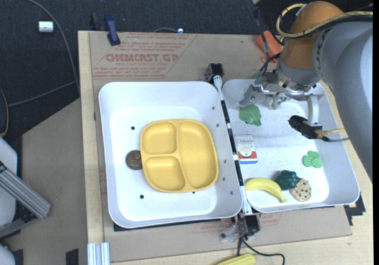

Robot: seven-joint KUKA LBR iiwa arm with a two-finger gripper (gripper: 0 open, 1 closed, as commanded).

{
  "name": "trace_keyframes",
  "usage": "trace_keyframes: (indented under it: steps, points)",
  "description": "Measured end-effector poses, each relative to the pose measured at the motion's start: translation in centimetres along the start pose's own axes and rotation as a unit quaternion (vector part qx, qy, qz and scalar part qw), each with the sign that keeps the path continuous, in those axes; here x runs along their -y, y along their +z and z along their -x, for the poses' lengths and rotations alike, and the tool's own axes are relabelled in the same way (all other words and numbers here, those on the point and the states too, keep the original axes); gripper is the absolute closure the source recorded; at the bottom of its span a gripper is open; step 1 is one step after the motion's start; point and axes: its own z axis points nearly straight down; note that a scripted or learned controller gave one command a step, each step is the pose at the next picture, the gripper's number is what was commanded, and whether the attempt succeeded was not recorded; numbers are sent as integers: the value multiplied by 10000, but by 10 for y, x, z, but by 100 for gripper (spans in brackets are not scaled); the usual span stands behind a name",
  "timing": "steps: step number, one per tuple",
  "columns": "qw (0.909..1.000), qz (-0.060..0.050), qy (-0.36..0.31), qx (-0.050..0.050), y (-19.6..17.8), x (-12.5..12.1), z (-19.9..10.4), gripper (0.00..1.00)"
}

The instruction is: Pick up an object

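The bench (142, 60) bears 2 white bins (112, 117) side by side.

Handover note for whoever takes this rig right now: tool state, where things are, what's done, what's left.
Tool: low over the far end of the right bin, nothing visibly held.
Right bin: green leafy piece right beside the tool; small carton by the divider; banana, dark green piece and cookie at the near end; light green piece near the right wall.
Left bin: yellow divided plate, brown round piece at its left edge.
Done: no pick evident.
Left: grasp and lift one item; the leafy piece looks nearest.
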Motion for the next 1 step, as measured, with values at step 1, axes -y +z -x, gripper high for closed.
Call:
trace_keyframes:
  steps: [1]
  points:
    - [10000, -13, -8, -8, 0, 0, -17, 0]
